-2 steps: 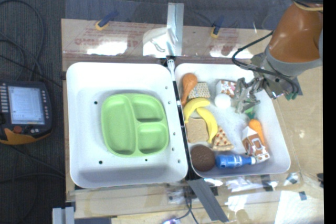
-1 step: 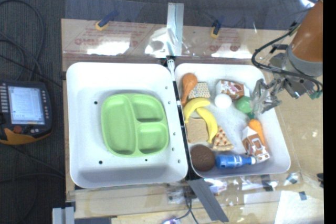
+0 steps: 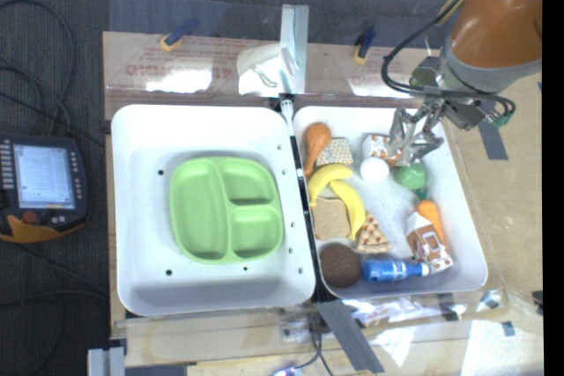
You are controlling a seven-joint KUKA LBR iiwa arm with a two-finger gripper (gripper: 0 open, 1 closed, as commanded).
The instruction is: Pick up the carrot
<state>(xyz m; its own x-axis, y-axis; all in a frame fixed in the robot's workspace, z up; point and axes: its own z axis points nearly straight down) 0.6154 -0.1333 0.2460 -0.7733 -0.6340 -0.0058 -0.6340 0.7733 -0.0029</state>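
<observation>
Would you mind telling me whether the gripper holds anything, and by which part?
Nothing visibly held: the gripper hovers over the right bin's far end, the carrot lying apart.

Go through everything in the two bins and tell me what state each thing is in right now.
Gripper: low over the right bin's far end.
Carrot: lying free by the right wall.
Banana: lying flat, curved.
Blue bottle: on its side, capped.
Green tray: flat in the left bin, compartments bare.

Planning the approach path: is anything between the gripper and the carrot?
Yes. The green item lies between the gripper and the carrot, which also touches the small carton just beyond it in the right bin.
</observation>
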